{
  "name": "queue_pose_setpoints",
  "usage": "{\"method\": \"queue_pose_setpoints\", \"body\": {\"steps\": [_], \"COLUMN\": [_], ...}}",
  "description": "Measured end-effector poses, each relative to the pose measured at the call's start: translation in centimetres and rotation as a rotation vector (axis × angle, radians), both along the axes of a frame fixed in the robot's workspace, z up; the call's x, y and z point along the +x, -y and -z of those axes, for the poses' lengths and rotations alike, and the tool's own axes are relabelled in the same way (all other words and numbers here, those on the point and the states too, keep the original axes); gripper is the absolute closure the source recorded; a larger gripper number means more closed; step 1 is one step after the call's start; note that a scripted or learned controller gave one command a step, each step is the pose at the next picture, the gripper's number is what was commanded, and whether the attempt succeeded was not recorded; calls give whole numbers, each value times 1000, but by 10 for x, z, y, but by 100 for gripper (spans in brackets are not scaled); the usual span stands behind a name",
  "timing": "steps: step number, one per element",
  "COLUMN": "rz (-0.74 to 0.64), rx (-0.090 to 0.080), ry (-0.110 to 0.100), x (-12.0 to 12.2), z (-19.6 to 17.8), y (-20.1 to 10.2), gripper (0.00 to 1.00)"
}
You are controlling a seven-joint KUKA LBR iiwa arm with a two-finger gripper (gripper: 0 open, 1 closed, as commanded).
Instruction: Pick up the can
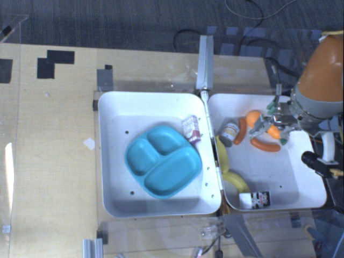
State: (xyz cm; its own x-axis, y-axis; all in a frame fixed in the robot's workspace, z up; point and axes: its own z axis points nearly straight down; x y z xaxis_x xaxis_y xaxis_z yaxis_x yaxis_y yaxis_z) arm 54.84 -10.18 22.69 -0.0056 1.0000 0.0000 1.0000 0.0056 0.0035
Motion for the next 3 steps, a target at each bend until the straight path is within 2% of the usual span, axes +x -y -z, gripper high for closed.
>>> {"method": "queue_pose_setpoints", "body": {"steps": [1,2,3], "rz": [440,866,1158], "rx": [4,3,5], "ry": [7,4,1], "x": [9,68,90], "z": [138,140,41], "y": [-15,28,-65], "gripper": [0,0,0]}}
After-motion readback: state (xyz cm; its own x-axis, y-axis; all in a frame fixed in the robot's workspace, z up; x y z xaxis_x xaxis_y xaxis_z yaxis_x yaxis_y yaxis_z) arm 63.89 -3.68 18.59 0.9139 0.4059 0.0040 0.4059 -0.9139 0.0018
